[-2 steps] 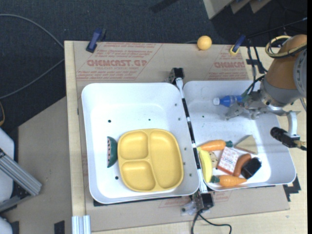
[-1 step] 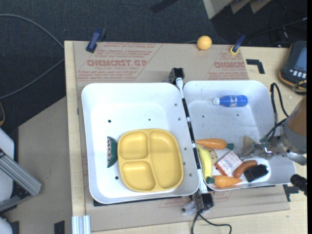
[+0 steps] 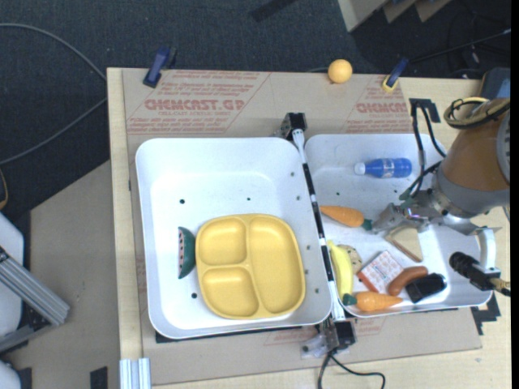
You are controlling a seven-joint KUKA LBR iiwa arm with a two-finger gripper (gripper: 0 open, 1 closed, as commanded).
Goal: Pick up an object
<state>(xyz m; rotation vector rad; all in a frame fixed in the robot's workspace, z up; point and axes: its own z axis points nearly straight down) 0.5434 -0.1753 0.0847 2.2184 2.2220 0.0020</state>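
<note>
My gripper (image 3: 403, 217) hangs low in the right bin (image 3: 345, 149), in its middle right part, under the orange-banded wrist. Just below it lies a tan bread slice (image 3: 406, 245). An orange carrot (image 3: 342, 215) lies just to its left, its green end pointing at the gripper. A blue bottle (image 3: 383, 168) lies on its side at the back of the bin. Along the front are a banana (image 3: 342, 267), a red-and-white packet (image 3: 379, 266), a red sausage (image 3: 405, 279), a second carrot (image 3: 375, 301) and a black object (image 3: 426, 287).
The left bin (image 3: 162, 164) holds a yellow divided plate (image 3: 247, 264) with a watermelon slice (image 3: 185, 252) at its left edge. An orange ball (image 3: 340, 70) sits on the bench behind the bins. Cables hang beside the arm at the right.
</note>
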